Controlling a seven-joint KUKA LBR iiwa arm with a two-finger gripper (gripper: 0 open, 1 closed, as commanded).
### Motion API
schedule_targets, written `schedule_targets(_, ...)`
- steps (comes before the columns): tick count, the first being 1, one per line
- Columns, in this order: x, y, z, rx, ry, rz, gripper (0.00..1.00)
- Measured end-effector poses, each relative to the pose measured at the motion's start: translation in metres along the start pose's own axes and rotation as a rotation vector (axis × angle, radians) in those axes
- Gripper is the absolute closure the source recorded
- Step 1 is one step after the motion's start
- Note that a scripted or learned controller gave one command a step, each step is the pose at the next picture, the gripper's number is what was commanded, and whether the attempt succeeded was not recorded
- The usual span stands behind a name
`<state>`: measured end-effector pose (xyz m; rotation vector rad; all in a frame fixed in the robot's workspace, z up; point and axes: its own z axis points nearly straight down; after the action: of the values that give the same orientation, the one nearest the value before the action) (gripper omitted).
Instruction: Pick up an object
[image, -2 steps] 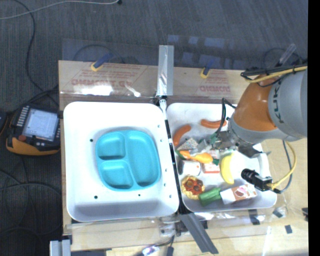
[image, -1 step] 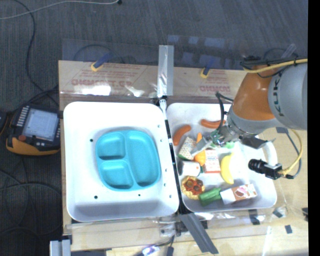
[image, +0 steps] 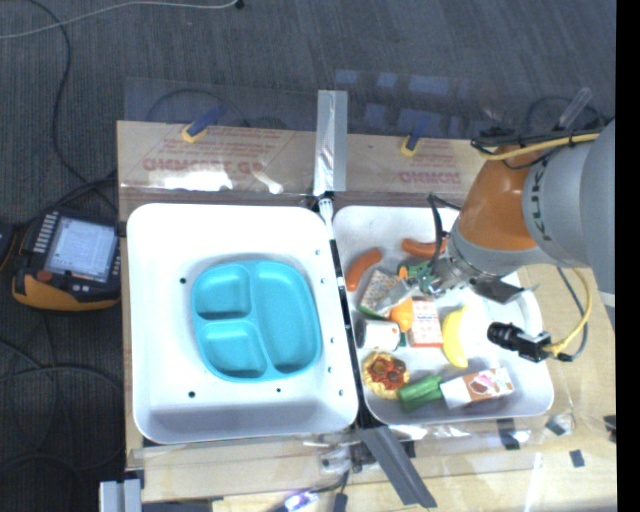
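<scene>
While the grey arm (image: 570, 205) reaches in from the right with its orange band (image: 497, 210) angled down over the right bin (image: 530, 400), the tool (image: 432, 275) sits low among the toys at that bin's upper middle; whether it is clenched or released cannot be told. Just beside it lie a small carton (image: 425, 323) and an orange sausage (image: 360, 267), with a banana (image: 454, 337) nearby. Farther off, the left bin (image: 160, 400) on the counter holds a blue divided tray (image: 255, 318).
</scene>
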<state>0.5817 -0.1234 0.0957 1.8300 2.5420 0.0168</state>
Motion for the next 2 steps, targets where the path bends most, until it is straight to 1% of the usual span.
schedule_targets(1, 0.006, -0.010, -0.006, 0.002, -0.002, 0.213, 0.00)
schedule_targets(2, 0.003, 0.007, 0.000, 0.001, -0.005, 0.149, 0.00)
